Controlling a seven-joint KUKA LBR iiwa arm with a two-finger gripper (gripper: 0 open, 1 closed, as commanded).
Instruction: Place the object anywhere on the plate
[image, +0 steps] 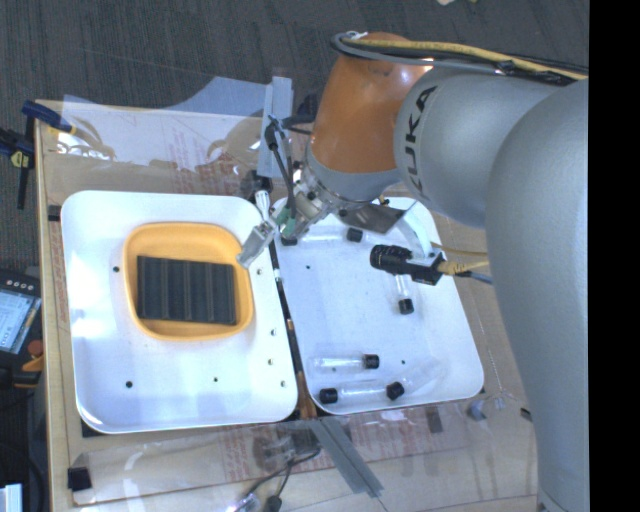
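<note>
Camera view looks down on two bins, and the left bin (200, 392) carries the yellow plate (180, 238), its middle taken up by a dark ribbed panel (190, 290). Over to the right bin (340, 300), where the loose pieces lie: a long clear tube (345, 362) with a black cap near the front, a second clear tube (360, 396) just nearer still and capped black at both ends, a short vial (404, 298) with a black cap further back, and a small black piece (354, 236) at the far side. The candidate objects are all in that right bin, well apart from the plate. The gripper (258, 240) hangs over the divide between the bins, just beside the plate's far right corner; I cannot tell whether it is spread or closed, or pinching anything. Above it sits the orange band (365, 110), and on the grey arm (500, 150) the lettering KUKA (421, 108) runs up the casing.
</note>
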